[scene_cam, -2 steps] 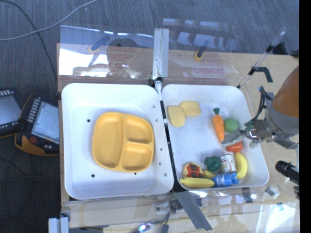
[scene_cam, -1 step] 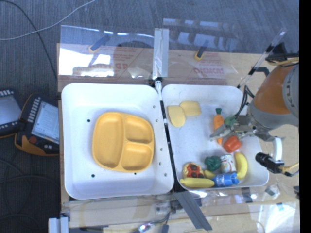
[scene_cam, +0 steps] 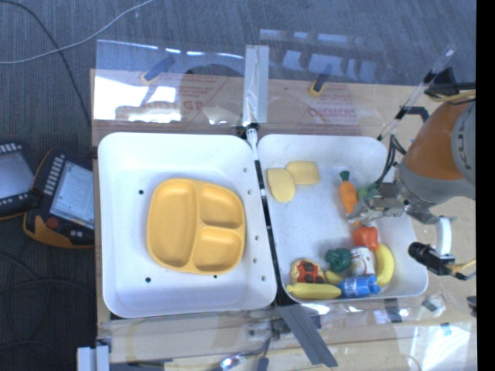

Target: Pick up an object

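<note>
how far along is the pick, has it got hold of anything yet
Done: the gripper is down in the right bin, between the toy carrot and a red toy. In hand: nothing visibly held. Left: grasping and lifting; the toys all lie in the bin.

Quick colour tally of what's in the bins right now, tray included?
Yellow: 5 – divided tray, two flat pale pieces, two bananas
Orange/red: 3 – carrot, red piece, round red-yellow toy
Green: 1 – broccoli-like toy
Blue: 1 – small can
White: 1 – small jar
Total: 11
</note>
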Controlling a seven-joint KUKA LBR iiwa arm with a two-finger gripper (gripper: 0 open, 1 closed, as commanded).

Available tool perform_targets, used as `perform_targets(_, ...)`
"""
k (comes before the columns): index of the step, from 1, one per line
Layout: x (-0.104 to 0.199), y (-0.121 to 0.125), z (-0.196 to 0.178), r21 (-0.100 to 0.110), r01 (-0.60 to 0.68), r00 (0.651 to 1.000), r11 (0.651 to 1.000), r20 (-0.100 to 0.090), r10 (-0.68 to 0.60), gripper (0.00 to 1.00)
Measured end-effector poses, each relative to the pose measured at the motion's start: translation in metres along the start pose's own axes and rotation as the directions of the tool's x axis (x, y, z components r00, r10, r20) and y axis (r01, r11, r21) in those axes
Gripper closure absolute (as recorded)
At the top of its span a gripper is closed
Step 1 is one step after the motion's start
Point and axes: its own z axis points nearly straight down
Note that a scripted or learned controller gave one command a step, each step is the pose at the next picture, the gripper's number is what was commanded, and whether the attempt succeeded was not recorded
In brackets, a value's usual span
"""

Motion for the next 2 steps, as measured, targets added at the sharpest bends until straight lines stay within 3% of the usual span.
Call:
perform_targets(1, -0.0006, -0.0256, -0.005, 0.001, 0.025, 1.0, 1.0, 0.009, -0.025, 1.0)
perform_targets(2, -0.0005, -0.0257, -0.0049, 0.002, 0.026, 1.0, 1.0, 0.008, -0.026, 0.0)
